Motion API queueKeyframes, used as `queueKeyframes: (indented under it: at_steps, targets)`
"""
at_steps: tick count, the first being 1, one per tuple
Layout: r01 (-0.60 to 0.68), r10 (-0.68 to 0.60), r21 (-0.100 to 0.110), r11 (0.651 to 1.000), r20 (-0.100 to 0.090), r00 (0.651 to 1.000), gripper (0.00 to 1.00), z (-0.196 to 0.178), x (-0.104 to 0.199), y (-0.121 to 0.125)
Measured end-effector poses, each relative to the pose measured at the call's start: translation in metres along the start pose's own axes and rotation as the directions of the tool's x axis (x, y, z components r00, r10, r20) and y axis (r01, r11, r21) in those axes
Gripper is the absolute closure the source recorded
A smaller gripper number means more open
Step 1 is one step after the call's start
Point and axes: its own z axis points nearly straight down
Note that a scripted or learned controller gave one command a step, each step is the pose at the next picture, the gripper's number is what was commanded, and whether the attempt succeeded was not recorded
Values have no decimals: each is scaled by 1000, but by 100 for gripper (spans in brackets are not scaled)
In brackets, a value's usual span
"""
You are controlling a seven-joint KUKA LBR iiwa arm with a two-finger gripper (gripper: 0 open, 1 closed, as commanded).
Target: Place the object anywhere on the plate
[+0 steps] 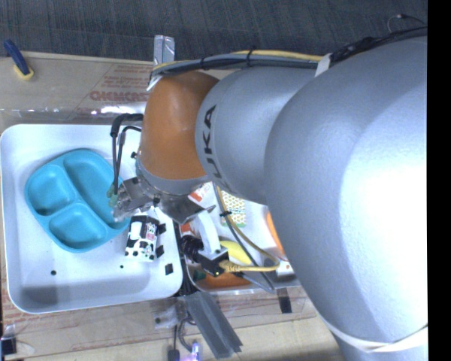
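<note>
**Wrist low over the left bin, beside the blue plate**

Dark carpet lies behind the bench; cardboard with red print runs along the far edge of the bench top, with a blue-handled tool [15, 57] at its far left corner.

My arm [323, 171] comes in from the right and covers most of the right bin [279, 235]. The orange band [173, 138] sits directly above my gripper [140, 235], which hangs over the left bin [83, 292], close to the wall the two bins share.

Gripper state: cannot tell. The black-and-white gripper body shows below the wrist, but nothing in this view lets me read it further.

Plate [71, 198]: blue, three compartments, lying flat in the left bin just to the left of my gripper. Its right rim is under or touching the wrist hardware; which, I cannot say.

Object: not identifiable with certainty. A small greenish bit [113, 195] shows at the plate's right rim, just up and left of my gripper.

Right of my gripper, under my arm: a yellow item [237, 256], a patterned item [233, 205] and something orange [222, 279] in the right bin, all partly hidden.
</note>
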Motion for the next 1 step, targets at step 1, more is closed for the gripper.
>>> queueKeyframes:
  at_steps: [1]
  targets:
    - [98,-98,-8,995,0,995,100,4,-67,46]
